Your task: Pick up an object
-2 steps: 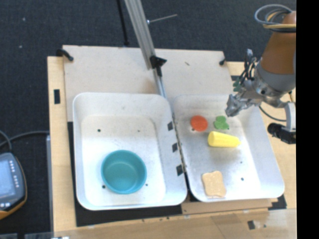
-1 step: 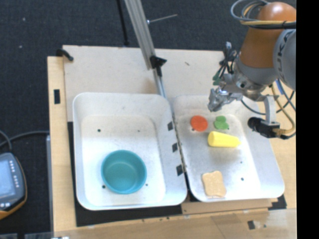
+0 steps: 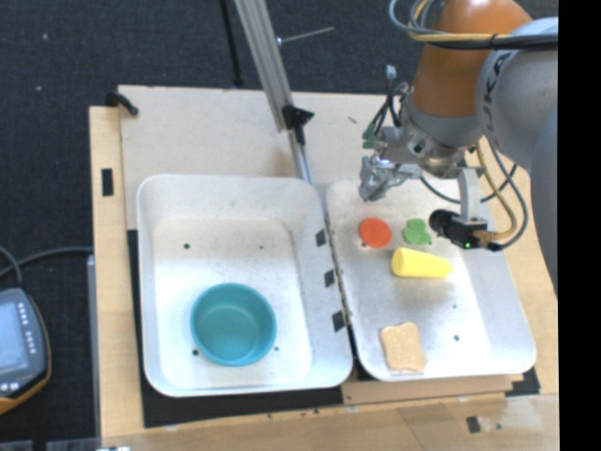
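- A pale tabletop (image 3: pixel 188 130) on dark floor carries two white bins; a metal pole rises behind them.
- The tool (image 3: pixel 374 178) hangs over the far rim of the right bin (image 3: pixel 488 336), nothing between its prongs; whether it is released or clenched, I cannot tell.
- Just below it lies a red disc (image 3: pixel 376 232); beside that a green piece (image 3: pixel 417 231), a yellow block (image 3: pixel 420 264), and farther off a tan slice (image 3: pixel 403 348).
- Risk: a straight descent likely meets the rim, or nudges the disc aside.
- A teal bowl (image 3: pixel 233 323) sits well away in the left bin (image 3: pixel 160 214).

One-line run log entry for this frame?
phase: approach | end effector: above right bin far edge | right bin: red disc, green piece, yellow block, bread slice | left bin: teal bowl
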Controlling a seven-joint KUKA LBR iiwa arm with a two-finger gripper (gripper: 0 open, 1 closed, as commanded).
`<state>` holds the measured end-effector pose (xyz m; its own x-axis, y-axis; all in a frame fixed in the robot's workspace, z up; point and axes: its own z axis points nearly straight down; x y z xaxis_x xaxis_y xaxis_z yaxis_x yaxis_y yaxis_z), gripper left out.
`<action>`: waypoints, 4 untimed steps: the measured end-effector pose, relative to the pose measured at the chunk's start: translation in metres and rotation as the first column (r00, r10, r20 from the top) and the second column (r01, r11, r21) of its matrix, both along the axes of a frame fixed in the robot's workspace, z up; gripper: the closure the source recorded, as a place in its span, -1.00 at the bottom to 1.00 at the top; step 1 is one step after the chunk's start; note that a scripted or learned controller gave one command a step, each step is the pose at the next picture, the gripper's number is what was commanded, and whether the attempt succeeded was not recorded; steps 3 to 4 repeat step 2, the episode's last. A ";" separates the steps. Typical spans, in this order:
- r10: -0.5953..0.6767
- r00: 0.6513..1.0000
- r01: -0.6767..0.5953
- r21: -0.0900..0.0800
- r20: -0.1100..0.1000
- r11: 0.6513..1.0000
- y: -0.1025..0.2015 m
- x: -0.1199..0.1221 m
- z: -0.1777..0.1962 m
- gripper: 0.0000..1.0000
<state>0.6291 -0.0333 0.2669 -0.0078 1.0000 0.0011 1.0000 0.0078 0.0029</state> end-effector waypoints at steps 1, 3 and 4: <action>-0.001 1.000 0.001 0.000 -0.001 1.000 0.057 0.009 0.004 1.00; -0.001 1.000 0.001 0.000 -0.001 1.000 0.111 0.013 0.006 1.00; -0.001 1.000 0.001 0.000 -0.001 1.000 0.111 0.013 0.006 1.00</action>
